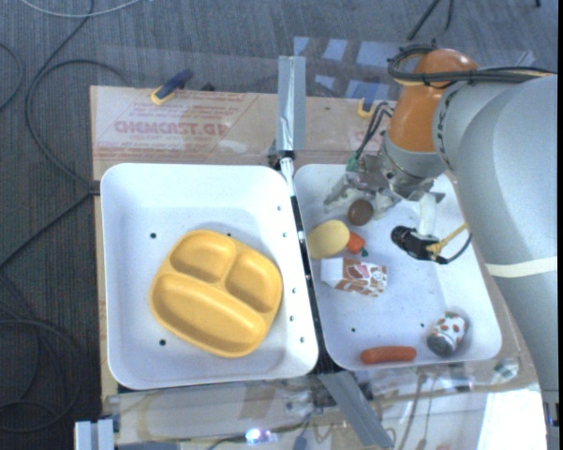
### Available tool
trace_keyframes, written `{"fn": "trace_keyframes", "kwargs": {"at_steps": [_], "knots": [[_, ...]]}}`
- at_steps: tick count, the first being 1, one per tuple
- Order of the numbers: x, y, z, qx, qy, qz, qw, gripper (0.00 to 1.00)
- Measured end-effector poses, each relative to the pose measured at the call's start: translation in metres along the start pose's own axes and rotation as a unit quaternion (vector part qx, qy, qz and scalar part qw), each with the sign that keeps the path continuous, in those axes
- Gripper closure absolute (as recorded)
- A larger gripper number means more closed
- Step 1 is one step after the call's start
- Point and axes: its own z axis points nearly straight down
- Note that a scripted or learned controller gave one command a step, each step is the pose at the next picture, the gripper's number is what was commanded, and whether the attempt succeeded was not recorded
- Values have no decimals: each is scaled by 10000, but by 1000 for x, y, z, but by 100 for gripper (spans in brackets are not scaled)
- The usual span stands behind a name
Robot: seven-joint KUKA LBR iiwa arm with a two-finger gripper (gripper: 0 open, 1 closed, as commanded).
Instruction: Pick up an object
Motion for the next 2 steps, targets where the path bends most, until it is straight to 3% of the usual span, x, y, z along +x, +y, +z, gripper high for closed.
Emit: {"fn": "trace_keyframes", "kwargs": {"at_steps": [1,2], "knots": [[-7,-50,4,-77,8,336,9994,0],[-1,-88,3,-115,-3,-711,9974,0]]}}
